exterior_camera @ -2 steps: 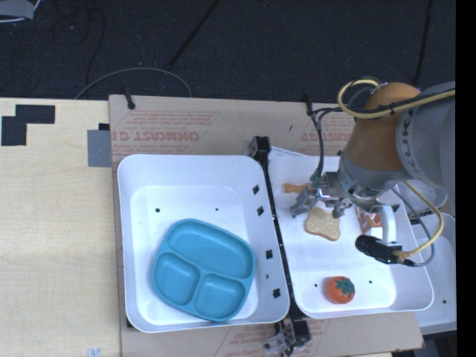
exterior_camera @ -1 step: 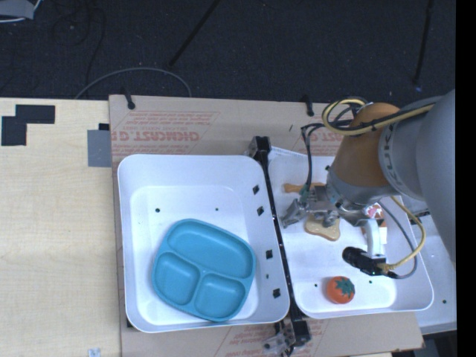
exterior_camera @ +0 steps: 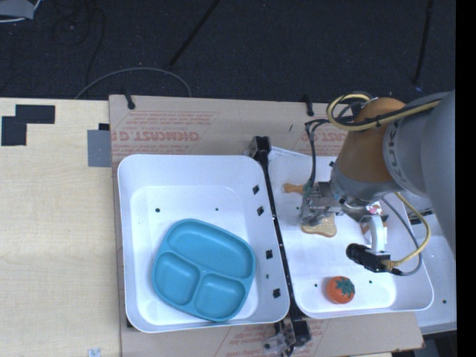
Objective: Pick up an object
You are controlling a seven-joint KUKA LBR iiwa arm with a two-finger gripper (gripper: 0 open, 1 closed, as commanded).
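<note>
Pale wood and brown cardboard make up the worktop (exterior_camera: 52, 222) under me, and on the cardboard sit my two white bins side by side. The left bin (exterior_camera: 137, 192) holds a blue divided plate (exterior_camera: 203, 269), three compartments, lying flat and slightly askew toward the near corner; it takes up most of the floor there, wide and shallow, which I judge makes it a poor first choice for two fingers. A black divider (exterior_camera: 269, 222) runs where the two bin walls meet.

Across it, in the right bin (exterior_camera: 416, 292), my hand (exterior_camera: 316, 210) is low over a tan, flat piece that looks like a toy slice of bread or a cookie (exterior_camera: 320, 227), lying near the bin's middle. That is the thing I am going for, I think, since the hand sits right at its upper edge. Whether my fingers are apart or closed I cannot tell; the wrist and cables hide them. A small tan bit (exterior_camera: 294, 188) lies just to the left, near the bin wall. Toward the near edge rests an orange-red toy tomato (exterior_camera: 340, 289) with a green top, well apart from my hand.
</note>
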